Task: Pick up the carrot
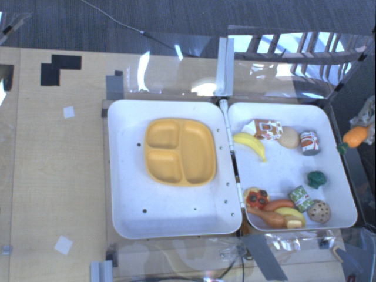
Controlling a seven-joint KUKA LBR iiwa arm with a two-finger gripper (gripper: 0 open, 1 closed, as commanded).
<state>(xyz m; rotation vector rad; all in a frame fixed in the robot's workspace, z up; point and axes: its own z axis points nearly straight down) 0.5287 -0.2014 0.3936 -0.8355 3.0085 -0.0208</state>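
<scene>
Camera view: my gripper [365, 115] sits at the right edge, fingers' state I cannot tell. Two white bins [123, 216] rest on a pale wooden bench [53, 175]; dark carpet [176, 4] beyond.

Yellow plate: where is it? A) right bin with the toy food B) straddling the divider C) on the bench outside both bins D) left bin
D. The yellow plate, with its three compartments, lies inside the left bin, while the banana and the other toy food sit in the right bin.
</scene>
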